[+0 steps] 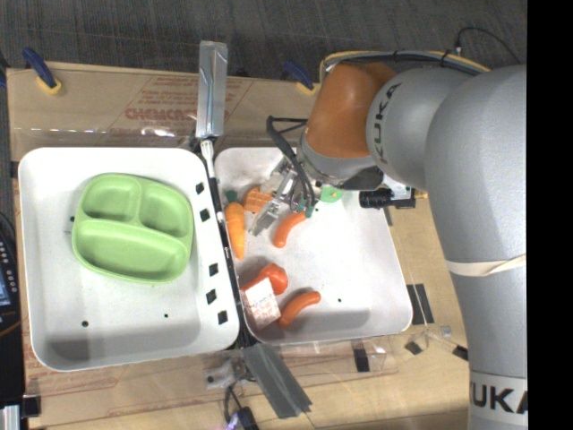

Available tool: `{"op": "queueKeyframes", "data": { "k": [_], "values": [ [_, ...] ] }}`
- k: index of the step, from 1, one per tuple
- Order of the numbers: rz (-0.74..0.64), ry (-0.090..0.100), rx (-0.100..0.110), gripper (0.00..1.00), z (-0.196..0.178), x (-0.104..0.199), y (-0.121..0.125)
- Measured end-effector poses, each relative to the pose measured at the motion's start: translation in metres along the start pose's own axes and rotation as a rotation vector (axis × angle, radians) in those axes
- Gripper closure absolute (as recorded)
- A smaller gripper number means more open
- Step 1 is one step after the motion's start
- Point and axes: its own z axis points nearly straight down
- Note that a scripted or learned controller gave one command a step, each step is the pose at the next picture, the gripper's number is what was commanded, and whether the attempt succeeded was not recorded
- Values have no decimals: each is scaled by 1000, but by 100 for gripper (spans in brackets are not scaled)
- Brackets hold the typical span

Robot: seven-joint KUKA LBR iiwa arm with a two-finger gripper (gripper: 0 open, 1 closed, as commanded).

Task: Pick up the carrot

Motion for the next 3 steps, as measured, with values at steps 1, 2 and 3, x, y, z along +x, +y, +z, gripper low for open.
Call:
{"op": "queueKeyframes", "data": {
  "k": [1, 2, 3],
  "values": [
    [100, -12, -6, 0, 3, -15, 2],
    [220, -9, -7, 0, 3, -22, 2],
    [215, -19, -9, 100, -10, -25, 3]
  ]
}}
